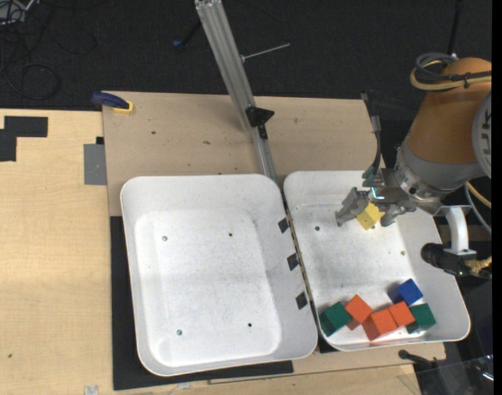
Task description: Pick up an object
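The gripper (369, 213) is pinching a yellow block (367, 216) above the right bin (337, 189), and it is needing a straight, slow lift to avoid slippage.

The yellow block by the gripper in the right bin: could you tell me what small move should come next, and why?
Probably a short, straight lift. The yellow block appears to sit between the fingers of the gripper, over the right bin and apart from the cluster of blocks at the near edge. Raising it slightly would test whether the grasp really holds.
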You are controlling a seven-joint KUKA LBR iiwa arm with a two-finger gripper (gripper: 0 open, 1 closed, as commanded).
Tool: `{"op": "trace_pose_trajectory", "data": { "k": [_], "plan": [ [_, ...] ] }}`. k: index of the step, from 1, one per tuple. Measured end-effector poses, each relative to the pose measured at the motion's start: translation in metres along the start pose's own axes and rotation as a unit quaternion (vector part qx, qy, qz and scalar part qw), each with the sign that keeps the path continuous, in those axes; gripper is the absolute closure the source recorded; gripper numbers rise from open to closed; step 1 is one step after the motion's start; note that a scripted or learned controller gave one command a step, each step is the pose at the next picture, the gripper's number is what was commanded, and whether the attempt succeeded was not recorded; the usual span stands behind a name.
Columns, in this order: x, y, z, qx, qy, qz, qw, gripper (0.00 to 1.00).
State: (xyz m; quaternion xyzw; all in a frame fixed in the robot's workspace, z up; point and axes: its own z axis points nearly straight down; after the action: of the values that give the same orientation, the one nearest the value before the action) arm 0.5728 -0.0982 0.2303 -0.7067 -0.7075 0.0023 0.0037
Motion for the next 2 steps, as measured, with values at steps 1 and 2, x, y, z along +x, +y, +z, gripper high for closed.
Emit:
{"op": "trace_pose_trajectory", "data": {
  "k": [1,2],
  "plan": [
    [-0.002,0.001,-0.002,-0.003,0.000,0.001,1.0000,0.00],
    [-0.003,0.001,0.062,0.001,0.000,0.001,1.0000,0.00]
  ]
}}
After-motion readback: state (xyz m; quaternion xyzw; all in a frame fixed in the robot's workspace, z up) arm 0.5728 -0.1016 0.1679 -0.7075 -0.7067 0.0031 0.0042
